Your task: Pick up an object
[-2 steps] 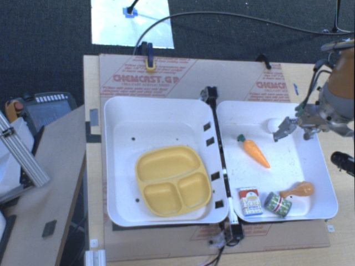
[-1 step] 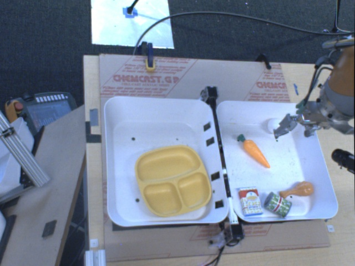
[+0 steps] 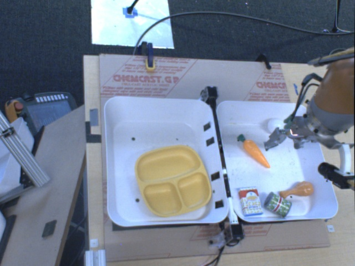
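Observation:
An orange carrot (image 3: 255, 153) with a green top lies in the middle of the right bin (image 3: 316, 212). Along that bin's front edge sit a small red and white box (image 3: 250, 201), a green can (image 3: 277, 204) on its side and a tan drumstick toy (image 3: 298, 191). My gripper (image 3: 279, 137) hangs over the right bin's back half, just right of the carrot and slightly above it. A small white object (image 3: 274, 125) rests right behind the gripper. I see nothing held in the gripper.
The left bin (image 3: 119, 148) holds a yellow divided plate (image 3: 173, 180). A black divider with clips (image 3: 217, 154) runs between the bins. The arm's orange band (image 3: 338, 85) and grey wrist cover the right bin's far right side.

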Motion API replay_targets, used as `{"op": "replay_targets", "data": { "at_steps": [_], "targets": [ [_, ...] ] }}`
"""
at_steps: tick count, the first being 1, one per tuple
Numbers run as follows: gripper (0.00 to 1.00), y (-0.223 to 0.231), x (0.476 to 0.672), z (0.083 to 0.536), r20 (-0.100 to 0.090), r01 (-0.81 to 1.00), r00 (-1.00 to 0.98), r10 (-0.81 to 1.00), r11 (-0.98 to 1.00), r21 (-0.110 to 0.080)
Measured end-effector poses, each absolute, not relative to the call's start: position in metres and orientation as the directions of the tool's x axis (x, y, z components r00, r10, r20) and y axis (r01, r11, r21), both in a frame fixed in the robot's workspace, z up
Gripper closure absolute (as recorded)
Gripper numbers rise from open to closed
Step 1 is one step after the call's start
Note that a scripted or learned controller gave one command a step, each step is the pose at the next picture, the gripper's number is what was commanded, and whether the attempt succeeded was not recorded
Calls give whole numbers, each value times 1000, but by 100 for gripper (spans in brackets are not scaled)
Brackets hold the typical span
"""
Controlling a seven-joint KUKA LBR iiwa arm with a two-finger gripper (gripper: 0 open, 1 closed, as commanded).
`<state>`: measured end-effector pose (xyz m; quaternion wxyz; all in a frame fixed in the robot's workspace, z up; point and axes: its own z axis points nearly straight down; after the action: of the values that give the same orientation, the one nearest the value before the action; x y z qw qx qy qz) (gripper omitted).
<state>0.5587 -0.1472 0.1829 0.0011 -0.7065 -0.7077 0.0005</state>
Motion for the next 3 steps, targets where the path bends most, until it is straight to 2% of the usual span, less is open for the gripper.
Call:
{"op": "replay_targets", "data": {
  "at_steps": [1, 2, 3],
  "targets": [
    [0, -142, 549, 130, 1, 1000, -1, 1000, 1, -2],
    [0, -142, 549, 82, 1, 1000, -1, 1000, 1, -2],
    [100, -142, 551, 95, -1, 1000, -1, 1000, 1, 3]
  ]
}}
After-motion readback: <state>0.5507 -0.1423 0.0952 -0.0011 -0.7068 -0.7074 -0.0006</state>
